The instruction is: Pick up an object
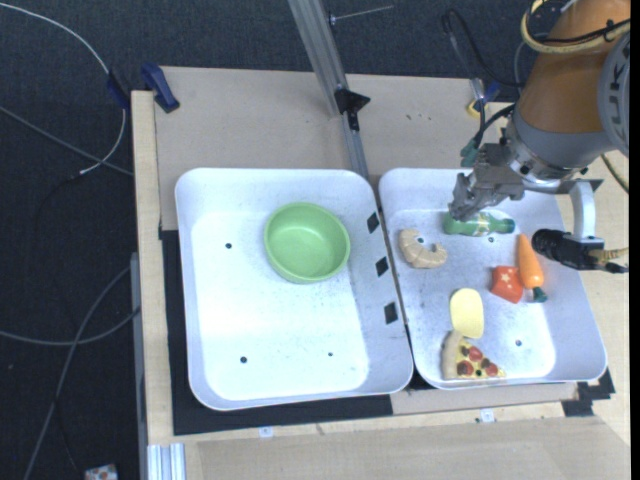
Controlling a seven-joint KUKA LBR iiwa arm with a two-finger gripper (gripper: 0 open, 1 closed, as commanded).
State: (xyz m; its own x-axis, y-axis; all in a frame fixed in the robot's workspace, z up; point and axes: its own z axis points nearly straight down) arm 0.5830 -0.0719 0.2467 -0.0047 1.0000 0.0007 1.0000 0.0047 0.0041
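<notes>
Green bottle [482,226] beneath jaws [466,208], tan croissant [423,249] beside.

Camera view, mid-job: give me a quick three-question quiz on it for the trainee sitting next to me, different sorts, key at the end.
1. True or false: the green bowl sits in the right bin.
2. Multiple choice. The gripper is down at which thing? A) the pizza slice B) the green bottle C) the carrot
3. Fill in: the yellow piece lies just above the ____ in the picture.

Key
1. False; it sits in the left bin.
2. B, at the bottle's left end, near the bin's far wall.
3. Pizza slice.
</notes>
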